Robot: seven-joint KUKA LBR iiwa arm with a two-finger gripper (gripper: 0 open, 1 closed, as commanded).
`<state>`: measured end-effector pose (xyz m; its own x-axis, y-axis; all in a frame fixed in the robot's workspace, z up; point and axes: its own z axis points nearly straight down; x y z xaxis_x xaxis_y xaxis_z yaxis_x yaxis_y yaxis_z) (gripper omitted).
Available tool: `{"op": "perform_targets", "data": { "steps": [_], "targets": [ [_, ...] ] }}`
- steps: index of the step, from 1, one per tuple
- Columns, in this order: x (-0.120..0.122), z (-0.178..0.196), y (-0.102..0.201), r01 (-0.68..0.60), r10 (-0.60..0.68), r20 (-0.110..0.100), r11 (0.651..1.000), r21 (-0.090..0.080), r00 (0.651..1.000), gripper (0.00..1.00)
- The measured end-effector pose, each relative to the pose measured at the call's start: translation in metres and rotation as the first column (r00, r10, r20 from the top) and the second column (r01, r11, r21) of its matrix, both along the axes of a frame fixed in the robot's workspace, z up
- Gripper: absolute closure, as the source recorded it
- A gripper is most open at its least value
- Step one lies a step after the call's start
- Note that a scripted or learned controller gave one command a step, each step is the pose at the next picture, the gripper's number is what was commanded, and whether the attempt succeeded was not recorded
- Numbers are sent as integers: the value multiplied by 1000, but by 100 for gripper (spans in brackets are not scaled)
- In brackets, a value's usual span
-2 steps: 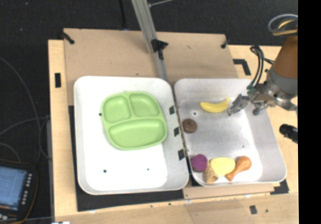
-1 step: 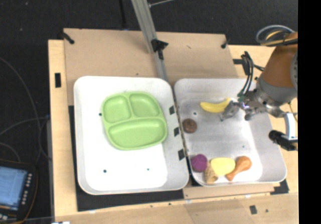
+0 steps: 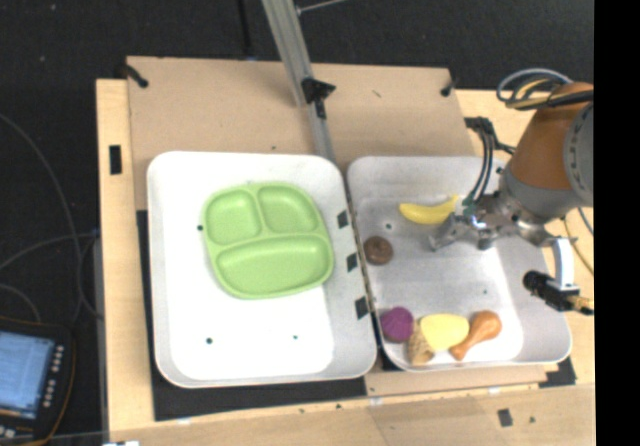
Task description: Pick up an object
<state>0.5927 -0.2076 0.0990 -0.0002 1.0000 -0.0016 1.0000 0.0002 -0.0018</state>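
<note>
Two shallow white plastic bins are sitting side by side on the pale wooden bench (image 3: 250, 99): the left bin (image 3: 180, 334) is carrying a light green three-compartment plastic plate (image 3: 267, 239), lying flat with its two smaller wells toward the far side and its one large well toward the near side, while the right bin (image 3: 520, 334) is holding the loose objects. A yellow plastic banana (image 3: 428, 211) is lying in the far part of the right bin, curved side down in the view, and the metal two-finger gripper (image 3: 452, 232) is hanging just beside it, at its near right end (whether they are touching cannot be told). The jaws' state cannot be told either, since the gripper's tip is appearing as a small grey cluster against the white floor. The grey arm with its orange band (image 3: 545, 149) is reaching in from the right, above the right bin's far corner. A small round brown object (image 3: 377, 250) is resting near the right bin's left wall, well apart from the banana. Along the near wall, four items are crowding together: a purple rounded object (image 3: 397, 322), a tan ridged object (image 3: 419, 346) touching it, a yellow rounded block (image 3: 444, 328), and an orange drumstick-shaped toy (image 3: 478, 331) lying tilted. A slanted aluminium post (image 3: 283, 24) is rising behind the bins.
</note>
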Motion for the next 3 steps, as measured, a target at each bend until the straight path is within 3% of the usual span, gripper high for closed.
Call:
{"op": "perform_targets", "data": {
  "steps": [1, 3],
  "targets": [
    [2, 14, -2, 2, -2, 7, 1000, -2, 1000, 100],
    [12, 126, -14, -2, 2, 10, 1000, -3, 1000, 100]
  ]
}}
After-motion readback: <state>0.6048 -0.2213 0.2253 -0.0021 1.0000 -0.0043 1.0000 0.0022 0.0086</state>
